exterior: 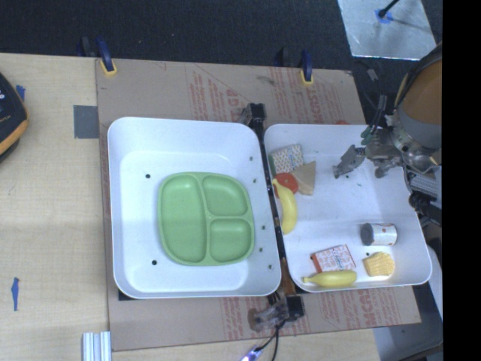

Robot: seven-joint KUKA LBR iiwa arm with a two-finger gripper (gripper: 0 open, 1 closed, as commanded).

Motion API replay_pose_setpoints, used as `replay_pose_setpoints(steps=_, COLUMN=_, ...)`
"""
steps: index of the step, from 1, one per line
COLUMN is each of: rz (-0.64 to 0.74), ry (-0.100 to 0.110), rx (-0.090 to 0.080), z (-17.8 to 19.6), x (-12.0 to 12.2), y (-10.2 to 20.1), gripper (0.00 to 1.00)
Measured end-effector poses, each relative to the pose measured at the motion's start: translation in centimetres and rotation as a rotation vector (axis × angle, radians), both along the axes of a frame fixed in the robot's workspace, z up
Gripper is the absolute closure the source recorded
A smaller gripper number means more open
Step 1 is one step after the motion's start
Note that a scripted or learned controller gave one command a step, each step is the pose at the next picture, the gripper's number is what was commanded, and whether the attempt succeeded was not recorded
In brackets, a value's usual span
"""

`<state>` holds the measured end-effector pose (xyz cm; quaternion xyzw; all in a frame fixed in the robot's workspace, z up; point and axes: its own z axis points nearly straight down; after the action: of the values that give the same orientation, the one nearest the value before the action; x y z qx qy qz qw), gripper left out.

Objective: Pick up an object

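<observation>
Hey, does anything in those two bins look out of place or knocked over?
Nothing looks spilled or broken. The small can lies on its side in the right bin, and one banana rests against the wall shared with the left bin. The green divided plate lies flat.

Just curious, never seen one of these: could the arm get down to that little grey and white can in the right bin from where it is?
Probably yes. The can lies alone on bare bin floor, apart from its neighbours, and the end effector hangs over the same right bin with nothing between them.
</observation>
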<state>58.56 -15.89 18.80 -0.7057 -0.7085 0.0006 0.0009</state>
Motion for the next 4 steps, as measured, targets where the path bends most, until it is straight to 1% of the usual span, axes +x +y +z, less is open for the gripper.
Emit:
replay_pose_setpoints(steps=1, rz=0.001, ry=0.002, rx=-0.001, z=-9.7, x=-0.5, y=-5.3, gripper=0.00)
replay_pose_setpoints(steps=2, rz=0.000, ry=-0.002, rx=-0.001, z=-2.8, x=7.1, y=-5.3, gripper=0.00)
replay_pose_setpoints(steps=3, rz=-0.001, ry=0.000, rx=0.000, z=4.1, x=2.2, y=-5.3, gripper=0.00)
replay_pose_setpoints(steps=4, rz=0.001, ry=0.002, rx=-0.001, z=1.3, x=-6.1, y=-5.3, gripper=0.00)
